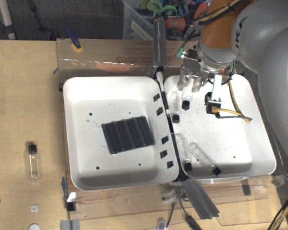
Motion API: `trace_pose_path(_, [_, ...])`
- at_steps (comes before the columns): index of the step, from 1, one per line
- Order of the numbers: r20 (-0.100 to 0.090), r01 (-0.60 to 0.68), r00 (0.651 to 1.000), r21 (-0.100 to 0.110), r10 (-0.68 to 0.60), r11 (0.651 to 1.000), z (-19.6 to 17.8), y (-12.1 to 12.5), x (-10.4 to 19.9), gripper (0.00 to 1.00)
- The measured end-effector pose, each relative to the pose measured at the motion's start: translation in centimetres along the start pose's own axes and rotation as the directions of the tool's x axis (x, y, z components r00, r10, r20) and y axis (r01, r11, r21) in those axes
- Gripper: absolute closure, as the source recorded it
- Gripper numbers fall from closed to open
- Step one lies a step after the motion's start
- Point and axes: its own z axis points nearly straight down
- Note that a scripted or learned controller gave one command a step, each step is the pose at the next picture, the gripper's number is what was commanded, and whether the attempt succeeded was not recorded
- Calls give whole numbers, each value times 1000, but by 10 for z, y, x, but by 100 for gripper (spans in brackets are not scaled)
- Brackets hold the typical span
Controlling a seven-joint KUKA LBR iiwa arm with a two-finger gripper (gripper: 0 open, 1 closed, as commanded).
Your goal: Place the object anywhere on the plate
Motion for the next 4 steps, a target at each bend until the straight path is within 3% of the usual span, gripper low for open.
trace_pose_path(1, [2,-268,963,1,268,963,6,-2,6,100])
trace_pose_path(2, [3,-328,945,5,328,945,17,0,-4,100])
trace_pose_path(3, [0,145,989,5,-145,989,21,0,-1,100])
trace_pose_path(4, [0,-10,1000,0,10,1000,6,0,-1,100])
